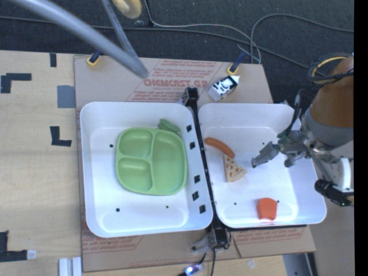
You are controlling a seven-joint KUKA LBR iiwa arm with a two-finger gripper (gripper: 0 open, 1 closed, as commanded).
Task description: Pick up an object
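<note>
Right bin point(299, 125): shallow, white, holds three small things, a pizza slice point(233, 169), a hot dog point(220, 147) and an orange block point(267, 208).
Left bin point(98, 206): holds a green divided plate point(152, 160), with a small green piece at its upper right edge.
Gripper point(275, 153): reaches in from the right over the right bin, just to the right of the pizza slice; its fingers look spread apart, one dark tip toward the slice and one back toward the wrist, with nothing between them.
Likely target: the pizza slice, judged from how near the tip stands to it; it lies flat on the bin floor near the dividing wall, just below the hot dog and close to it.
Pizza slice, handling: looks like a toy, so probably light and stiff; thin and flat, which leaves little edge for the fingers to catch. Best hold is across the two long sides of the wedge, near the wide crust end.
Hot dog, handling: small, rounded, likely smooth plastic or rubber; it may roll or slip. Take it across the narrow middle.
Orange block, handling: chunky, standing well apart from the others near the front wall; probably the easiest grasp, across its short sides.
Risk: a light toy may skid along the smooth white floor when nudged.
Surface: cardboard sheet under both bins.
</note>
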